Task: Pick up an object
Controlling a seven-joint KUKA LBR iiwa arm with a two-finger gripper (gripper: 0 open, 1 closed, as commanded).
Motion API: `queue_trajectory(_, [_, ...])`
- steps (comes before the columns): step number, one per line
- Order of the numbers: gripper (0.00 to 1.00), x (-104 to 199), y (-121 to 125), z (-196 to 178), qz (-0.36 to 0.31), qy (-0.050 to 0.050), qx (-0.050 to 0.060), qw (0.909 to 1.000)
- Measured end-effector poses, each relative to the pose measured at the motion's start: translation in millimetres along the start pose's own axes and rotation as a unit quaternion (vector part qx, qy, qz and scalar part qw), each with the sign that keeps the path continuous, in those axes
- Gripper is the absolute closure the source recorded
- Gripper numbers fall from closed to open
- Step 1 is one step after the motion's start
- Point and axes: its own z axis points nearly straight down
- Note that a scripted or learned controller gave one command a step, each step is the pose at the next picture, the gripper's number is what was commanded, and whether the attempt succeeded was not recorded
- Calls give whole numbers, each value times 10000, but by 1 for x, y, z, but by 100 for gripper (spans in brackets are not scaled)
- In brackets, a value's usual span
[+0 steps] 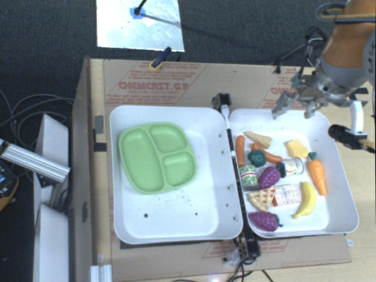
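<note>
While apart, toy food [276,175] below end effector [298,106]

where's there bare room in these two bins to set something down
Left bin: bare floor right of and below the green divided plate. Right bin: a bare strip along its far edge, near the gripper. Crowded from the toy carrot to the grapes.

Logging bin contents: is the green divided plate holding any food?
Empty. The green plate in the left bin shows three bare compartments; the toy food sits in the right bin.
</note>
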Motion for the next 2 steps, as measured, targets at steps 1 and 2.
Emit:
queue_trajectory(1, [0, 22, 15, 153, 5, -2, -3, 10000])
queue_trajectory(2, [0, -3, -45, 115, 12, -8, -4, 10000])
